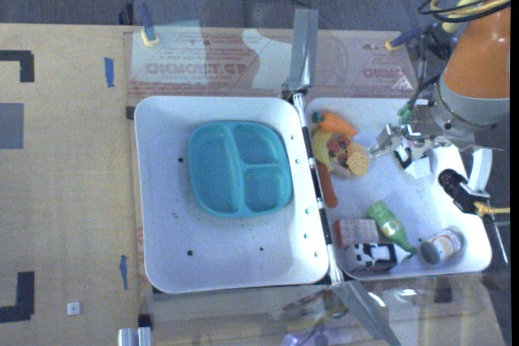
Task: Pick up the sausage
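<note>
In the camera view you look down on two white bins: the left bin (162, 255) carries a teal divided plate (241, 168) near its middle, and the right bin (474, 255) holds the clutter. Your target, the sausage (326, 184), is the thin reddish-brown stick lying along the right bin's left wall, running from just below the yellow toy (331, 147) down toward the bin's near half. A carrot (335, 123) sits at the far left corner, a round cracker-like piece (358, 164) lies just beside the yellow toy, and a green bottle (390, 226), a black-and-white carton (371, 255) and a small can (442, 245) crowd the near edge. The gripper (399, 143) hangs over the bin's far half, well to the right of the sausage, with nothing between its fingers; from this angle you cannot tell how far they are spread. To do this step well, you probably want to bring it left toward the wall, line the fingers across the sausage's narrow width rather than along it, and aim at its lower half, away from the yellow toy. Judging by how close it lies to the wall, leave room for the wall-side finger.
</note>
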{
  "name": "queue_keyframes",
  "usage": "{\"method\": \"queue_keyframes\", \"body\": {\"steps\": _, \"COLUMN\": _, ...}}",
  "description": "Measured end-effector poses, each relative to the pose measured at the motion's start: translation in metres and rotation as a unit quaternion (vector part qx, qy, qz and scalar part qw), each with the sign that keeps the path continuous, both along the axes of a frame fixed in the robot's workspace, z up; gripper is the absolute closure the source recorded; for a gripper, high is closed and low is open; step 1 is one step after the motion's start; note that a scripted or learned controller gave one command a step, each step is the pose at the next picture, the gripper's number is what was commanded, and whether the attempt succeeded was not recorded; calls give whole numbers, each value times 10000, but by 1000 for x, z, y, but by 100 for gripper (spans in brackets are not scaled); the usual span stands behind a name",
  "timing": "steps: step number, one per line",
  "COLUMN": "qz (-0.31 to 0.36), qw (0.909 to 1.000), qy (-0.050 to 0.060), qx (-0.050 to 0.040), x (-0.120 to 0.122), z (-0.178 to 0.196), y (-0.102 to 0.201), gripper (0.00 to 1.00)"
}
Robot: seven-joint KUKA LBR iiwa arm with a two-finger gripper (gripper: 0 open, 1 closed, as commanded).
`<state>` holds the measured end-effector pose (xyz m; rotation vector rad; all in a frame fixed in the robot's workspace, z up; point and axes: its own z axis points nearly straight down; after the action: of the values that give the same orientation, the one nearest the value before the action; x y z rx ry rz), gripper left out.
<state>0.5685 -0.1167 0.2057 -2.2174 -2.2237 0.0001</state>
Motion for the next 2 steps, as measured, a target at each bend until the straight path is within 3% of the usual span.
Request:
{"method": "queue_keyframes", "body": {"steps": 1, "qz": 781, "qw": 9969, "qy": -18, "qx": -7, "x": 35, "z": -21, "y": 70, "gripper": 0}}
{"method": "queue_keyframes", "body": {"steps": 2, "qz": 5, "qw": 10000, "qy": 1, "qx": 0, "x": -28, "z": -19, "y": 17, "gripper": 0}}
